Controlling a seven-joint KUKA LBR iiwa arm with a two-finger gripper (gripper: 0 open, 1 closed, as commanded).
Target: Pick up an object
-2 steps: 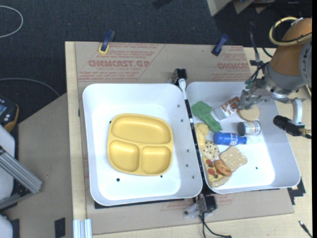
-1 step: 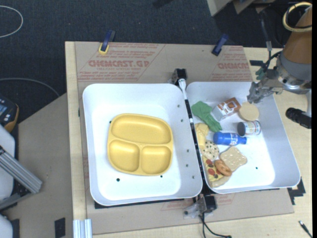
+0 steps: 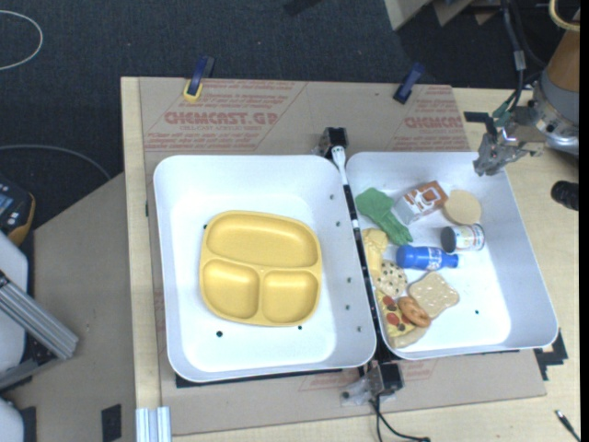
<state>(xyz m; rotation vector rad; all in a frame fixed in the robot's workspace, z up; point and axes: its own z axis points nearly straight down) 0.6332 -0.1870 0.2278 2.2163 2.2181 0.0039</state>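
A yellow divided tray (image 3: 261, 268) is seated in the left bin (image 3: 175, 247). In the right bin (image 3: 515, 274), a cluster of small objects is located: a green piece (image 3: 382, 212), a blue bottle (image 3: 426, 258), a cracker (image 3: 433, 294) and a small can (image 3: 463, 238). The gripper (image 3: 490, 157) is positioned above the right bin's far right corner; nothing is seen gripped, and its opening cannot be determined
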